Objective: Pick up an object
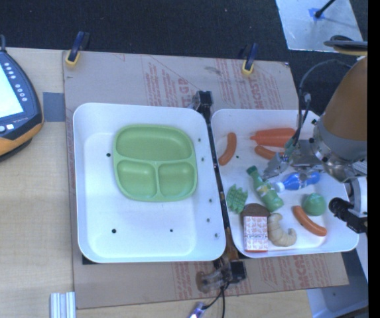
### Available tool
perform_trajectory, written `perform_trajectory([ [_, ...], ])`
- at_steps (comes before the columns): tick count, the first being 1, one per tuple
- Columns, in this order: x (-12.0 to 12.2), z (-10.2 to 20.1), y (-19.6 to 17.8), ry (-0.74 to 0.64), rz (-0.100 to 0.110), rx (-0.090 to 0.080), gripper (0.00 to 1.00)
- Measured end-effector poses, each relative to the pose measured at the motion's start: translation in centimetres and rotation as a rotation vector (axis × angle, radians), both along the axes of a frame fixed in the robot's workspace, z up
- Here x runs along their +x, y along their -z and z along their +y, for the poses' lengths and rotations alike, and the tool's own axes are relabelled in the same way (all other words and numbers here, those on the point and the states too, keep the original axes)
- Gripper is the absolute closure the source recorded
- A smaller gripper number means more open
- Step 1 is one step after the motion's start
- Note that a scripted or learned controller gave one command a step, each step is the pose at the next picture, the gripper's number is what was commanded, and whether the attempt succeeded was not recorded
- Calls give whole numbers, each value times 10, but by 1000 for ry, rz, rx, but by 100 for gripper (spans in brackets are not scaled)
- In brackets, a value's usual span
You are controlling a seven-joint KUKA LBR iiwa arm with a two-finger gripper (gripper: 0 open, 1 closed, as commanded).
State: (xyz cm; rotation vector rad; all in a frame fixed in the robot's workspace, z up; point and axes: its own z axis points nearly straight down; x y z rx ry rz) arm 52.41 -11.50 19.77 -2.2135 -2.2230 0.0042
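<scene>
Nearest, at the bench's front edge: one black clip with cabling point(226, 273) at the seam of the two bins

Next, in the right bin point(349, 247), ten or so toy foods, crowded:
- one red-and-white carton point(255, 234) with a brown top, label too blurred to read
- one beige croissant-like piece point(282, 230) touching the carton's right side
- one orange-red sausage point(309, 221), lying at a slant
- one round green piece point(314, 204) just above it
- one green leafy piece point(236, 198) by the dividing wall
- one green bottle point(264, 190), tilted
- one blue piece point(304, 179), partly hidden under the gripper point(284, 164)
- farther back, one orange sausage point(227, 149), one short orange piece point(264, 152) and one long orange-red carrot point(274, 136)

Gripper low over the bin's middle, between bottle and blue piece – spread or pressed together, cannot tell; nothing seen pinched

In the left bin point(97, 244), one green divided plate point(155, 162) – three compartments

Beneath both, a cardboard sheet point(170, 78) with red print, too small to read

Farthest: two blue clamps point(75, 48) point(248, 58) on the sheet's back edge, and at far left one teach pendant point(4, 108) with a pale screen
</scene>
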Motion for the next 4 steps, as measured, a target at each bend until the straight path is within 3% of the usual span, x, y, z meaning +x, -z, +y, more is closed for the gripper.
perform_trajectory([
  [1,50,-3,107,-3,2,-2,0],
  [2,52,2,106,-1,-1,-3,0],
  [3,51,1,96,-5,1,-4,100],
  [4,51,1,96,-5,1,-5,0],
])
